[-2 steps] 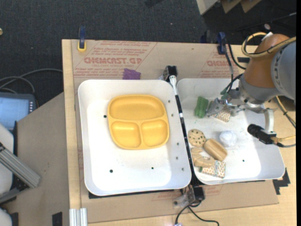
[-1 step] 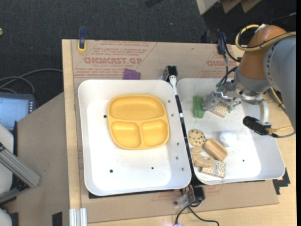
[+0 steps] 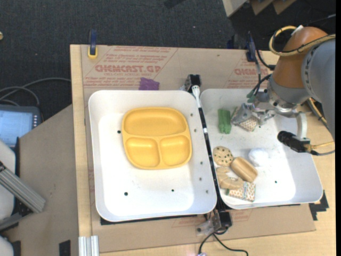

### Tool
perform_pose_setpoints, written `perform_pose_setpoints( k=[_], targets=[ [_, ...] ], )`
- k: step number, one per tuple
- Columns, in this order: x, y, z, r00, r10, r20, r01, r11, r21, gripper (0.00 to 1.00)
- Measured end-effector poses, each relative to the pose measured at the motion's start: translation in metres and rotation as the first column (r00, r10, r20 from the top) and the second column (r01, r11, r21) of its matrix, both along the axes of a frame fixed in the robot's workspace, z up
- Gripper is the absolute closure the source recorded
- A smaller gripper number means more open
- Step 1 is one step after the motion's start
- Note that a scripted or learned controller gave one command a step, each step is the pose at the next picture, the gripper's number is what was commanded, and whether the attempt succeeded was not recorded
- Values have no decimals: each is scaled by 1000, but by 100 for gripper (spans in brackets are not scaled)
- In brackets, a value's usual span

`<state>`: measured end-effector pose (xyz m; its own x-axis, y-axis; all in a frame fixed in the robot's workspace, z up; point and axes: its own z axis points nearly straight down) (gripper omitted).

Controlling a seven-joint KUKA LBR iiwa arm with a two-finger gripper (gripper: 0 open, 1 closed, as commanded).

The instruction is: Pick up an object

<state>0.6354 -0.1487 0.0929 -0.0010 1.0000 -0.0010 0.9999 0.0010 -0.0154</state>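
My gripper [image 3: 249, 116] sits low in the right bin [image 3: 306, 192] over a small patterned object [image 3: 248, 124], just beside the green block [image 3: 224, 120], but I cannot tell whether it has hold of anything, so the pick looks unfinished and the lift remains.

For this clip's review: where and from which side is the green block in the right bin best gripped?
Judging by its pose, grip the green block across its narrow width, at mid-length, coming from above. It lies flat and elongated on the right bin's floor, with bare floor along both long sides, so fingers should fit either side.
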Motion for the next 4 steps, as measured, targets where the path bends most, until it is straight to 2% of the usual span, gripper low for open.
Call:
perform_pose_setpoints(
  k=[1, 2, 3, 4],
  targets=[
    [14, 59, 88, 1000, 6, 27, -6, 1000, 1, 100],
    [11, 55, 81, 1000, 0, 16, 0, 1000, 0, 0],
    [-12, 17, -13, 1000, -6, 9, 6, 1000, 1, 0],
    [-77, -41, -8, 1000, -8, 9, 8, 1000, 1, 0]
  ],
)
